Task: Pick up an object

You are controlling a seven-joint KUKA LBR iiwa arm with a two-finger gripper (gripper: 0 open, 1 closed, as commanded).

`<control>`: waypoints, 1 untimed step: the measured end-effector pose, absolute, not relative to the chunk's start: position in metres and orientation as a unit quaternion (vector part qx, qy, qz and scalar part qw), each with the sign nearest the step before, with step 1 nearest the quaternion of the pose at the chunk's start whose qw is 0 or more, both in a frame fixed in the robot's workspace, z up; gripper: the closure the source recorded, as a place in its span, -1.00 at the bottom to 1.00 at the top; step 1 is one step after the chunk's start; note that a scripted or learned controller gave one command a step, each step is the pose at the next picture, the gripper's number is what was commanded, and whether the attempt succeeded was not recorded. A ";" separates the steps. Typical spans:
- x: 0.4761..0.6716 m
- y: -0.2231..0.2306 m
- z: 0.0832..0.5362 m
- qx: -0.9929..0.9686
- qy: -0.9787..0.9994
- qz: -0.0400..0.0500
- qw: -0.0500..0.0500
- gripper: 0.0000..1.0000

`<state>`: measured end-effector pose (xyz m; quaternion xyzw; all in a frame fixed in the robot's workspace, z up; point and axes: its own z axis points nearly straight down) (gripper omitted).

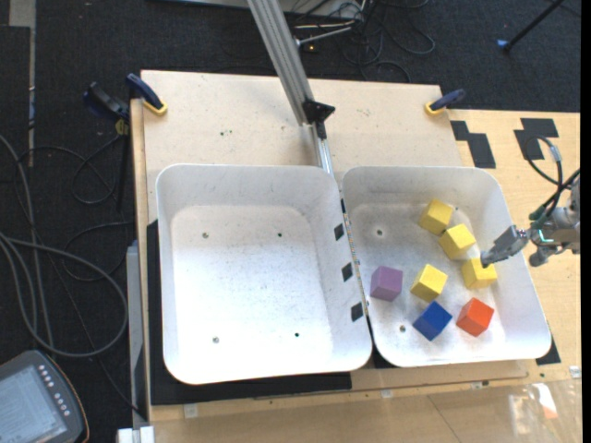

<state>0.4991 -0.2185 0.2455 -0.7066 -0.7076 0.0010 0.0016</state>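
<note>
The right bin (517, 247) holds several yellow blocks, among them one at the back (437, 216), one just in front of it (458, 240) and one near the right wall (478, 272). A purple block (386, 282), a blue block (431, 320) and an orange block (475, 317) lie nearer the front. My gripper (501, 246) reaches in over the bin's right wall. Its tip is just above and to the right of the yellow block by the wall. Nothing is visibly held.
The left bin (166, 247) sits beside the right one, the two sharing a middle rim (342, 247). A slanted metal pole (282, 49) rises from the back of the bench. Clamps (146, 92) (444, 101) mark the bench's rear corners.
</note>
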 end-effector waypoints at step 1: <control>0.500 -0.218 0.247 -0.707 -0.708 0.000 0.000 -1.00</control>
